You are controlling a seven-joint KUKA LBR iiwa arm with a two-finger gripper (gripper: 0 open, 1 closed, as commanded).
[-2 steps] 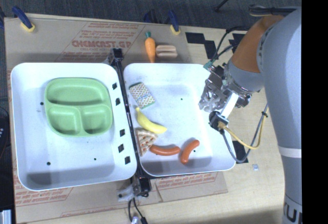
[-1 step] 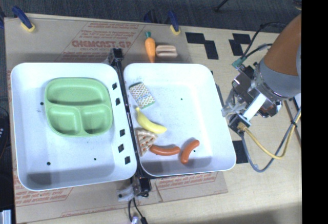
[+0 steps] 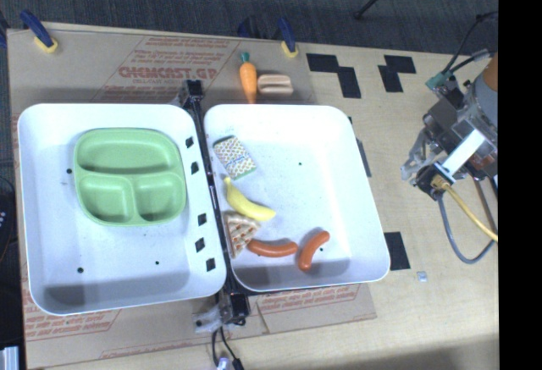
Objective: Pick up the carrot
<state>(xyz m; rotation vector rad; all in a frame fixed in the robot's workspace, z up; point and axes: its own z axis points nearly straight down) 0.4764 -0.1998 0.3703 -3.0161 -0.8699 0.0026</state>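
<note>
The carrot (image 3: 247, 79), orange with a green top, lies on the cardboard bench just behind the right bin's (image 3: 356, 190) far rim, next to a small hot dog bun (image 3: 274, 85). My gripper (image 3: 423, 171) hangs at the far right, outside the right bin and well away from the carrot. Nothing shows between its fingers.
The right bin holds a patterned packet (image 3: 235, 157), a banana (image 3: 246, 202), a waffle piece (image 3: 240, 234) and two sausages (image 3: 273, 249), (image 3: 312, 248). A green divided plate (image 3: 130, 175) sits in the left bin (image 3: 42, 216). A yellow cable (image 3: 470, 212) loops beneath my wrist.
</note>
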